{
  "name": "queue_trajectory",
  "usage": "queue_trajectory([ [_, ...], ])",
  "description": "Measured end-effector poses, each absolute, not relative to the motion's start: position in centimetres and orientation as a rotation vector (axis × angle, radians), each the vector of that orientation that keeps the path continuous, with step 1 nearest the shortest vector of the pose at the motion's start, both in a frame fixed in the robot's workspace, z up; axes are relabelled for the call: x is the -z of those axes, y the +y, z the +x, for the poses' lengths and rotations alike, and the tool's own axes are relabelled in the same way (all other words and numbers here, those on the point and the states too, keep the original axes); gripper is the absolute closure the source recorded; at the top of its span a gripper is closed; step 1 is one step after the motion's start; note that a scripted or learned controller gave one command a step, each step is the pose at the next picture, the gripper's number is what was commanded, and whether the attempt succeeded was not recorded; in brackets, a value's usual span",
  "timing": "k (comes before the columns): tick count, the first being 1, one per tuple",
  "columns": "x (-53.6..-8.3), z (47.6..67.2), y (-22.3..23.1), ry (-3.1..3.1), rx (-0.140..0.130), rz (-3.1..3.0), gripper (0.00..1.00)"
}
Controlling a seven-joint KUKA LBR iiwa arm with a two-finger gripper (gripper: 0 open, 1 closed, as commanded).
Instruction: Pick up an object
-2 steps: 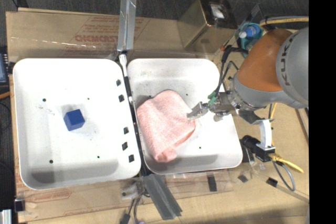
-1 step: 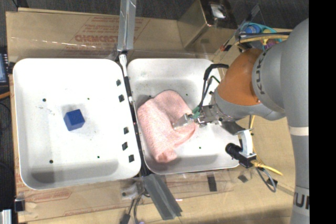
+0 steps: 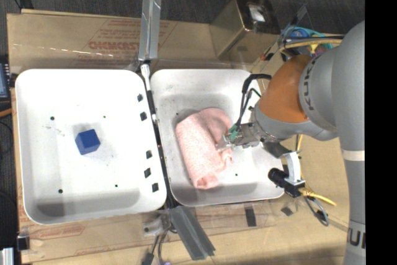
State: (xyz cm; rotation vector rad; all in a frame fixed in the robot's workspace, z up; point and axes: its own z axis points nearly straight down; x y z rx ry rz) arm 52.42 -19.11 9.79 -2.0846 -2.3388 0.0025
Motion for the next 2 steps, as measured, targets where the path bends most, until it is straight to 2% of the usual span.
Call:
queue_trajectory([
  [1,-9.2,48.6,-21.0,-2.525,0.003,-1.868,1.0],
  [2,-17.5,63.0,-19.4,-2.499,-0.003,-1.898,1.0],
])
